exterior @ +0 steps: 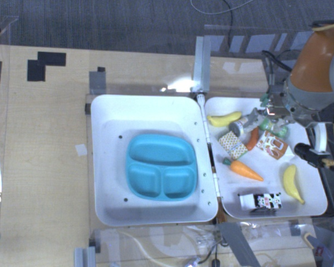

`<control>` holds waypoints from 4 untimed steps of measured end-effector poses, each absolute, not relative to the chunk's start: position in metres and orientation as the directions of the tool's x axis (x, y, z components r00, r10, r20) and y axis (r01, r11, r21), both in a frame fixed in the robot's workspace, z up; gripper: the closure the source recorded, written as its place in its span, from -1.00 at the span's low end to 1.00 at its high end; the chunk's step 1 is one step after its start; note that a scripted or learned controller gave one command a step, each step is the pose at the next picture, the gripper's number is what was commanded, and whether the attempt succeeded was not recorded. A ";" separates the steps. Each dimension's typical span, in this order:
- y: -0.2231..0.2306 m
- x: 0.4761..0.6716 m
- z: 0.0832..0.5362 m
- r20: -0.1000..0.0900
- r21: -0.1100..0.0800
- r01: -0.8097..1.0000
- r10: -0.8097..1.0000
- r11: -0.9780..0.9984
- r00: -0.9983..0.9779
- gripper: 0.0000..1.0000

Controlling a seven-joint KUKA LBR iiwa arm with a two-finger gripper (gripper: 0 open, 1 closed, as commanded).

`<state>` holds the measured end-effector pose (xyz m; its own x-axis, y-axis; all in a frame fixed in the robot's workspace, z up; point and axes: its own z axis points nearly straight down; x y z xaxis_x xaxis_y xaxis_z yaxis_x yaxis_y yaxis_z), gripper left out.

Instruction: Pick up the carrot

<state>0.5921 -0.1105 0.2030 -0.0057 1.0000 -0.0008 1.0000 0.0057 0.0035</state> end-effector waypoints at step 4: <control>-0.138 0.495 0.103 -0.002 0.022 0.999 1.000 0.027 -0.027 -1.00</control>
<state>0.4947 -0.1375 0.1025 -0.0265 0.9996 -0.0021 0.9994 0.0266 0.0217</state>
